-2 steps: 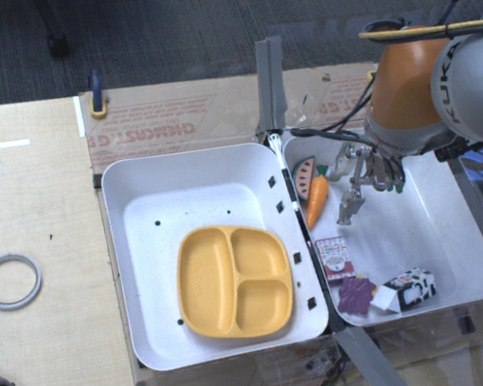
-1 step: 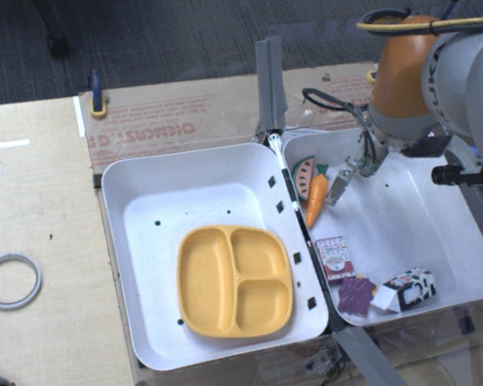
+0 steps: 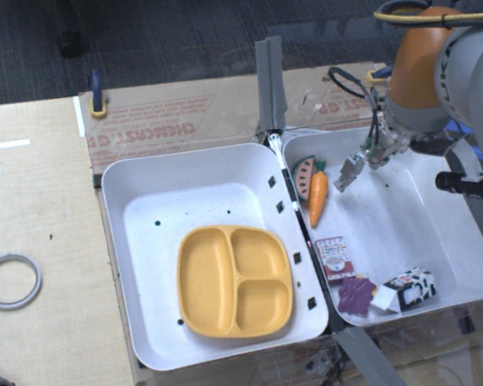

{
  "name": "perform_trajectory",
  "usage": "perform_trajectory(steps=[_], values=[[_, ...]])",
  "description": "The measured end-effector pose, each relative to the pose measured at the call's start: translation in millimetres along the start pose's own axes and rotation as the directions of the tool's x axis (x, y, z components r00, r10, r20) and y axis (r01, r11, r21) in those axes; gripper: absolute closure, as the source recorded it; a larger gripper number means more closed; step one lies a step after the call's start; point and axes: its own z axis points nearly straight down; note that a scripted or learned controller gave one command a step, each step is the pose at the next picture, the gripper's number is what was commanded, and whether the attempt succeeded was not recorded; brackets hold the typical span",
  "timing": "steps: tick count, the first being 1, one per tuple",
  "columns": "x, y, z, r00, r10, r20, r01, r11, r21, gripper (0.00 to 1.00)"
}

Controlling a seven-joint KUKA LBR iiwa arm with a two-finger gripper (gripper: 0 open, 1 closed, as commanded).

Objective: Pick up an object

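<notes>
My gripper (image 3: 348,173) hangs over the upper left part of the right bin (image 3: 425,233), its fingers pointing left with nothing between them. Just left of it lies an orange carrot toy (image 3: 317,197), and a watermelon slice toy (image 3: 303,173) sits beside the carrot at the bin's left wall. Lower down in the same bin lie a small red and white box (image 3: 334,257), a purple piece (image 3: 356,295) and a black and white cow-patterned object (image 3: 410,289). The left bin (image 3: 142,246) holds a yellow divided plate (image 3: 234,280).
A grey divider post (image 3: 269,86) rises between the bins at the back. A roll of tape (image 3: 9,281) lies on the wooden bench at the left. The arm's grey body and orange band (image 3: 415,65) fill the upper right.
</notes>
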Motion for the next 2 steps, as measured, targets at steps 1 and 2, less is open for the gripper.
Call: perform_trajectory(steps=[1, 2], values=[[7.2, 12.9, 9.2, 0.828, 0.561, 0.000, -0.561, 0.828, 0.003, 0.00], [26.1, 16.6, 10.2, 0.313, 0.950, 0.004, -0.950, 0.313, 0.005, 0.00]])
